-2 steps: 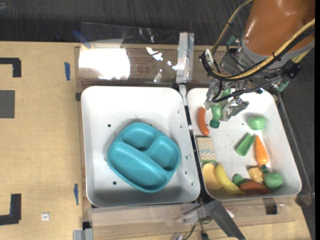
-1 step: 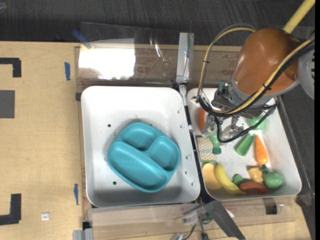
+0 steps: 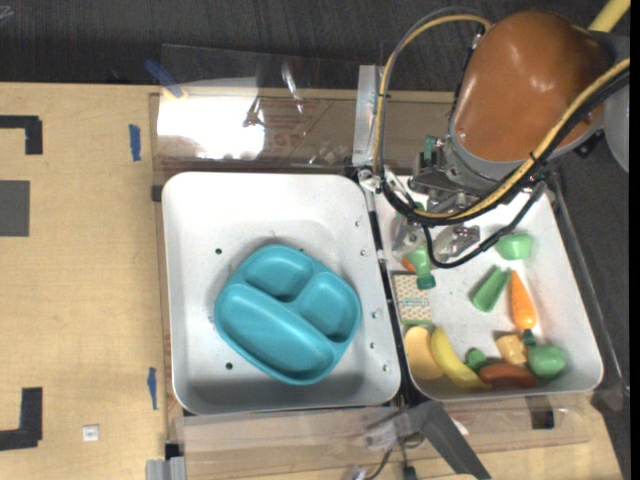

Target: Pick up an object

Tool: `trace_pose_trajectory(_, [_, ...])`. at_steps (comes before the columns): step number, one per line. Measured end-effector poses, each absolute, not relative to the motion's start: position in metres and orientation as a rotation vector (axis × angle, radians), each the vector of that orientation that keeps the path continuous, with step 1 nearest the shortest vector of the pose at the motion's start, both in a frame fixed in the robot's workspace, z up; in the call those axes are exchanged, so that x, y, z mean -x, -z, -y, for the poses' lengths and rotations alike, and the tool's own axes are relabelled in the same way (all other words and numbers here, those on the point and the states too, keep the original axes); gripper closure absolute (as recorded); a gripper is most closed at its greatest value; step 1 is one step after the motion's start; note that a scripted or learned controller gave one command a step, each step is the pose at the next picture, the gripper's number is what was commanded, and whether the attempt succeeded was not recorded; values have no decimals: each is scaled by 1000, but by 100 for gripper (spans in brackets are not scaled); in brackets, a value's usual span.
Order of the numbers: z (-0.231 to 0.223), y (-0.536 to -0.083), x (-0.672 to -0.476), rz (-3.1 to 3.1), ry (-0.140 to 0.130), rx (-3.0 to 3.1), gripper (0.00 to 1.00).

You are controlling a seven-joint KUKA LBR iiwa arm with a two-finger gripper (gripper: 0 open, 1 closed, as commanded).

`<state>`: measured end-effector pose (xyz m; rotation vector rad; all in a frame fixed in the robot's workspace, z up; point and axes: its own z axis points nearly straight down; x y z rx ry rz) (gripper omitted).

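While the arm hangs over the back-left corner of the right bin [image 3: 575,268], you are in the reach-and-descend step of the pick, with nothing lifted yet as far as the view shows. The gripper [image 3: 432,230] sits low in that corner, beneath the orange band [image 3: 525,78] and a loop of black cable, and you cannot tell whether it is apart or together, because wrist hardware and cable cover it.

Your candidates lie in the right bin: a small orange and green piece [image 3: 416,265] just beside the gripper, a green block [image 3: 490,288] and an orange carrot [image 3: 522,301] near the middle, a pale green piece [image 3: 514,246] towards the back, and a yellow banana [image 3: 450,358] along the front wall beside a cluster of 3 or so small toy foods [image 3: 520,360]. The left bin [image 3: 190,208] holds 1 teal divided plate [image 3: 288,311], well apart from the arm.

For the next move, judge which item is nearest: probably the small orange and green piece by the left wall. You would need a short drop with the wall clear of the gripper, then a closing and a straight lift. The wall's closeness could spoil the grasp.

The arm comes in from the right, wrist pointing steeply down.
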<state>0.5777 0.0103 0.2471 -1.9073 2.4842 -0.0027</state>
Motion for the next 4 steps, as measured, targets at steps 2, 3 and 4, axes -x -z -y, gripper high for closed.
trace_pose_trajectory(2, [40,-210,-502,-2556,-7,1827,100])
trace_pose_trajectory(3, [63,-184,-546,-2382,-1,2040,100])
trace_pose_trajectory(4, [105,-262,-580,-2425,8,1984,100])
